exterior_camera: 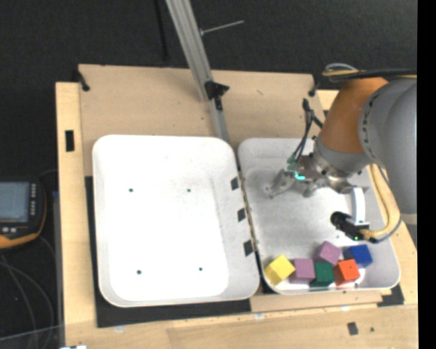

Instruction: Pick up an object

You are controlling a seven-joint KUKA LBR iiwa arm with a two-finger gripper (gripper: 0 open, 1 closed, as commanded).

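Several small blocks lie clustered along the near edge of the right bin: a yellow block, a purple block, a green block, an orange block, a blue block and a mauve block. My gripper hangs over the middle of the right bin's far half, well away from the blocks. It is open, with bare bin floor between its fingers.
The left bin lies beside the right one, separated by a ridge with black clips. A slanted metal rail crosses the back of the bench. A cable with a black plug hangs near the blocks.
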